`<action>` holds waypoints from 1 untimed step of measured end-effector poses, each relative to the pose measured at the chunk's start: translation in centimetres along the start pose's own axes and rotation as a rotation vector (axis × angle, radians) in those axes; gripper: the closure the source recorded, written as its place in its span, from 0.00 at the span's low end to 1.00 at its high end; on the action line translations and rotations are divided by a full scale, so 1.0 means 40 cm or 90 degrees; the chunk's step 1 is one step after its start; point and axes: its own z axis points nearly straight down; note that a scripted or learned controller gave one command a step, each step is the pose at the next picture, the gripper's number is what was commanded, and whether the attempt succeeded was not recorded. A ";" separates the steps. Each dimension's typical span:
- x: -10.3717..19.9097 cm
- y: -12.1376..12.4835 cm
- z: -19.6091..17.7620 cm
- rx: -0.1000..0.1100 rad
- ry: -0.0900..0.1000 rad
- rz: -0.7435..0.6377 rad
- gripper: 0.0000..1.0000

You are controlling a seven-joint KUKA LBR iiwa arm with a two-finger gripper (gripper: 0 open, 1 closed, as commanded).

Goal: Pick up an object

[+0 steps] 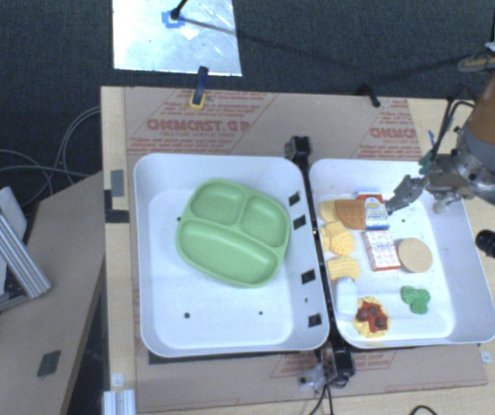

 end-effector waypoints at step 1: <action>0.000 0.005 -0.013 -0.006 -0.001 -0.001 0.00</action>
